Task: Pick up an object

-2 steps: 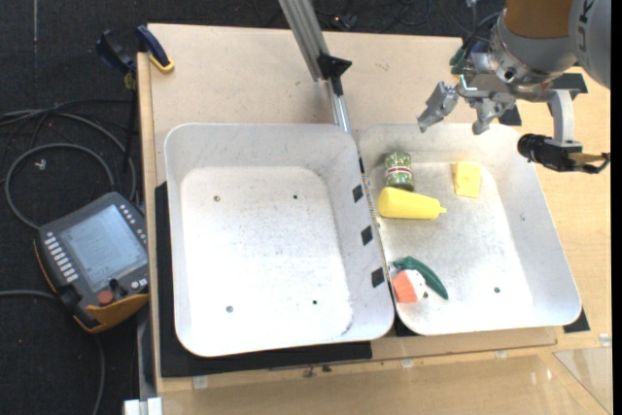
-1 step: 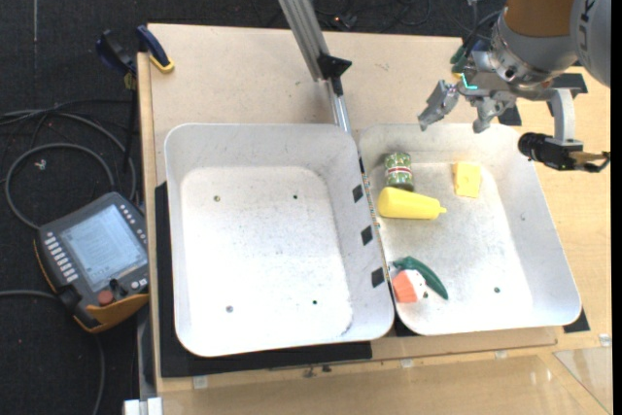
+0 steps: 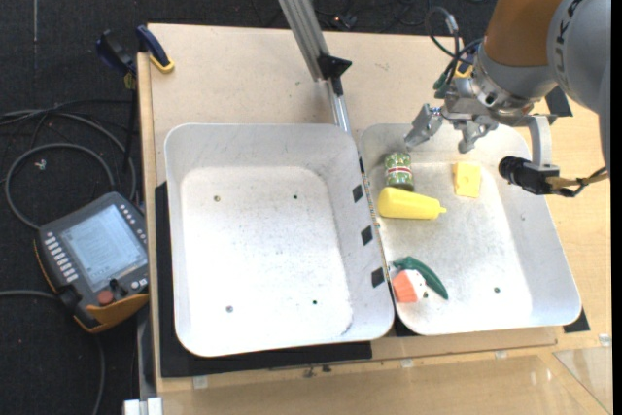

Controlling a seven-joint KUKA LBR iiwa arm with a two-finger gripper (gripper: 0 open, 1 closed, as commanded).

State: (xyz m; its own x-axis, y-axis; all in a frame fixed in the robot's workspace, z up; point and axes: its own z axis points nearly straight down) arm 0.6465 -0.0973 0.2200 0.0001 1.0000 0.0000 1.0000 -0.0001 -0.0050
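My gripper point(image 3: 445, 131) hangs open over the far edge of the right bin point(image 3: 544, 292), with nothing between its two fingers. Just below and left of it stands a small green jar with a patterned label point(image 3: 397, 170). A yellow banana-shaped toy point(image 3: 409, 204) lies in front of the jar. To the right sits a yellow block point(image 3: 467, 180), close under the right finger. Near the bin's front left corner lies an orange and white toy with green leaves point(image 3: 413, 280).
The left bin point(image 3: 194, 160) lies beside the right one. A slanted metal pole point(image 3: 296, 5) crosses the bench behind the bins. A teach pendant point(image 3: 92, 253) rests on the floor at the left. A black part on a cable point(image 3: 525, 172) hangs by the arm.
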